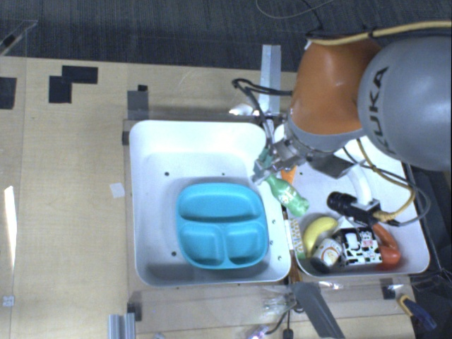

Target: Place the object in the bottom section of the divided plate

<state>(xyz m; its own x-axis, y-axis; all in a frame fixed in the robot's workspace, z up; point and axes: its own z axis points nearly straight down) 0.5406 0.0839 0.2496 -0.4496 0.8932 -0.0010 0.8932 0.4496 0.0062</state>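
The gripper (272, 167), jaws clamped on a green bottle's (289, 195) neck, likely light, rigid and slick, beside the blue plate (222, 224).

Two white bins (152, 189), one blue divided plate (222, 225), one green bottle (286, 193), one banana (317, 232), one red item (388, 249), one black-and-white printed item (357, 248).

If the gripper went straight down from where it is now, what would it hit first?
Probably the green plastic bottle with the orange cap, which lies just under the two-finger gripper, across the rims where the left white bin meets the right one. Depth is hard to judge from this single slanted view.
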